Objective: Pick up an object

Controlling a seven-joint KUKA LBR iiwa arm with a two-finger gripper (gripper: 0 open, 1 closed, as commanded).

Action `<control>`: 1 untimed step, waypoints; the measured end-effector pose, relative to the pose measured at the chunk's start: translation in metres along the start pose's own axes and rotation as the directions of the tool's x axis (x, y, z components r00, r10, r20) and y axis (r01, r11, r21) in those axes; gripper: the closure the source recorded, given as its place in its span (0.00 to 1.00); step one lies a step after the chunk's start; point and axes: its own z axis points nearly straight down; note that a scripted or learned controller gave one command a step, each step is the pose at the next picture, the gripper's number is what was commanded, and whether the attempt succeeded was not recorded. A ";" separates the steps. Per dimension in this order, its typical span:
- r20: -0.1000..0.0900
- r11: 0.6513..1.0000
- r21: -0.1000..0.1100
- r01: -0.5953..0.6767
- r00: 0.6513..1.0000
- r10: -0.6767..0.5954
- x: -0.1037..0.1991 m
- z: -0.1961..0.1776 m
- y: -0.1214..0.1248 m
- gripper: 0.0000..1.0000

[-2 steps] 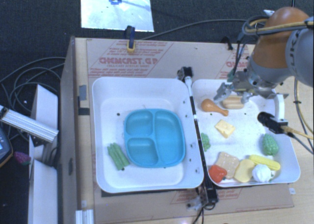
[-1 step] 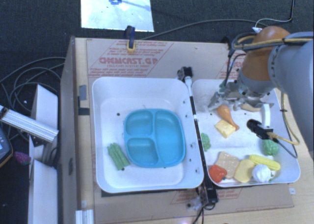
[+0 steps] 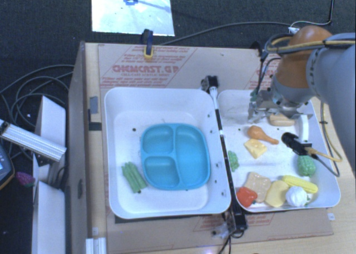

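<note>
A: Where's the tool (image 3: 255,109)?
B: Low in the right bin (image 3: 236,98), near its back left corner; whether it grips anything, I can't tell.
A: And the drumstick (image 3: 261,134)?
B: Just in front of it, beside the cheese wedge (image 3: 256,148).

Blue divided plate (image 3: 175,155) in left bin (image 3: 119,108)
</note>
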 end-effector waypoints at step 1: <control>0.000 1.000 0.000 0.000 1.000 0.000 0.000 0.000 0.000 0.00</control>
